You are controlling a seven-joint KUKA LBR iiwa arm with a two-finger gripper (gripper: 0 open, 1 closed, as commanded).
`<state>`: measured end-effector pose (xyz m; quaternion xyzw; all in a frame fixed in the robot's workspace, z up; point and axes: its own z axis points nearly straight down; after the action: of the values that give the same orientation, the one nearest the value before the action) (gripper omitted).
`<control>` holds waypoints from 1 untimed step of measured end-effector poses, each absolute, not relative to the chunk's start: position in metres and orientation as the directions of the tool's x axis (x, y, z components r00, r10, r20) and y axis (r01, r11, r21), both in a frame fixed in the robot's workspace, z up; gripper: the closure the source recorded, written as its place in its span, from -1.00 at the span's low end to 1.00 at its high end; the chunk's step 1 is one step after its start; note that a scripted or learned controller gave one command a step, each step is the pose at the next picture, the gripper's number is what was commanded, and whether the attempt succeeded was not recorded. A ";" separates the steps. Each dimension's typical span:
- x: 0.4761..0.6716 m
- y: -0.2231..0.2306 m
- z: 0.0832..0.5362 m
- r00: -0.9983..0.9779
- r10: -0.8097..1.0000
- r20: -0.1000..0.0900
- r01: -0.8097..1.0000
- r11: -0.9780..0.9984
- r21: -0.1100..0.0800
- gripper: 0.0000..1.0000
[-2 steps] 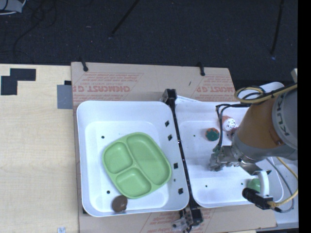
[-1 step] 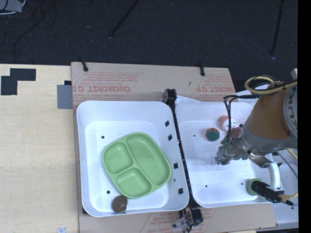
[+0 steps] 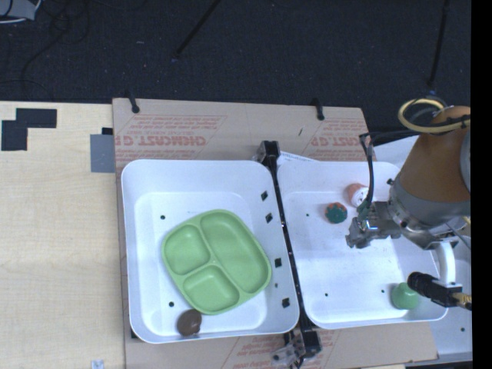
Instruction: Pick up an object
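Observation:
In the right bin (image 3: 338, 314) a small teal ball (image 3: 335, 213) lies near the back, with a pink-orange object (image 3: 354, 193) just behind and to its right. A green rounded object (image 3: 403, 295) rests near the bin's front right corner. My gripper (image 3: 360, 235) hangs over the right bin's middle, just right of and a little in front of the teal ball, apart from it. Nothing shows in its grasp. The grey arm with its orange band (image 3: 434, 167) covers the bin's right side.
The left bin (image 3: 138, 206) holds a green three-compartment plate (image 3: 216, 261) and a brown ball (image 3: 189, 323) at its front edge. A black divider rail (image 3: 281, 229) runs between the bins. Cardboard lies under both bins, with a wooden bench to the left.

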<state>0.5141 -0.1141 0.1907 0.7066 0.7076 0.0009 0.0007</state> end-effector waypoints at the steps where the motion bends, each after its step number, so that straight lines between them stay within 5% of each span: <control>1: 0.523 -0.119 0.246 0.000 1.000 -0.001 1.000 0.000 0.002 1.00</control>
<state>0.5234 -0.1194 0.2462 0.7070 0.7072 0.0005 0.0009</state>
